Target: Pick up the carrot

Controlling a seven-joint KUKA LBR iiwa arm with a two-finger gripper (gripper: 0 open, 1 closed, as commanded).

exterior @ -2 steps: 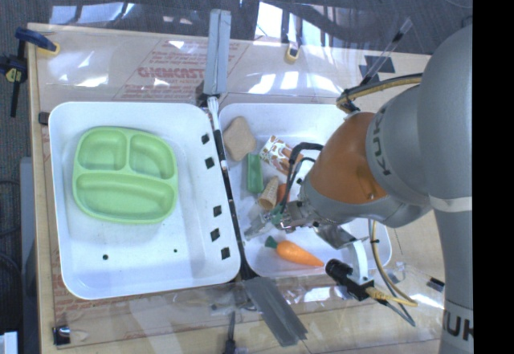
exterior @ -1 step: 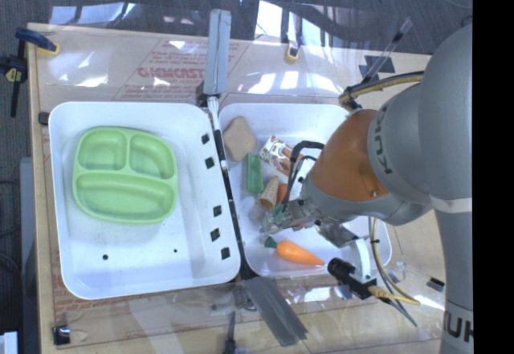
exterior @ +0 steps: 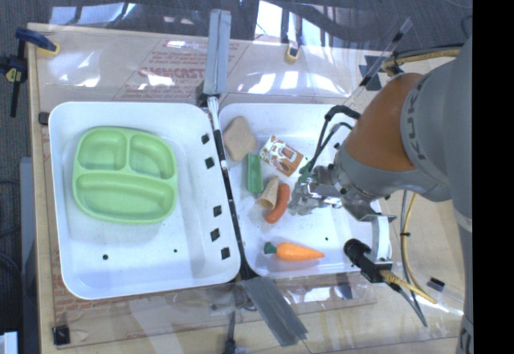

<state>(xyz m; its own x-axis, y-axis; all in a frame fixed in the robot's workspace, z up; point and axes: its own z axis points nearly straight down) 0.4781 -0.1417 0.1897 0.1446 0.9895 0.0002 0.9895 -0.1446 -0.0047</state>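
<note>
The carrot (exterior: 295, 251) lies on its side near the front edge of the right bin (exterior: 345, 121), its green top pointing toward the divider between the bins and its orange tip pointing toward the arm's side; nothing touches it. The gripper (exterior: 304, 198) hangs over the middle of that same bin, well behind the carrot and just beside a sausage (exterior: 278, 204), which lies at a slant next to a tan cone (exterior: 267, 193). Whether the gripper is apart or together cannot be told from this angle, since the metal parts blur into each other, and nothing can be seen caught in it. The arm (exterior: 393, 140), grey with its orange band, reaches in over the right rim of the bin and hides part of the floor there. Farther back in the right bin sit a brown bread slice (exterior: 238, 138) by the divider, a green stick (exterior: 254, 172) lying lengthwise below it, and a small printed carton (exterior: 281, 156) tilted between the bread and the gripper. The left bin (exterior: 120, 272) holds a green tray (exterior: 124, 174) with three compartments, set toward its back left part. Both bins rest side by side on the bench (exterior: 438, 240), under a sheet of clear plastic that glares along the far side.
</note>
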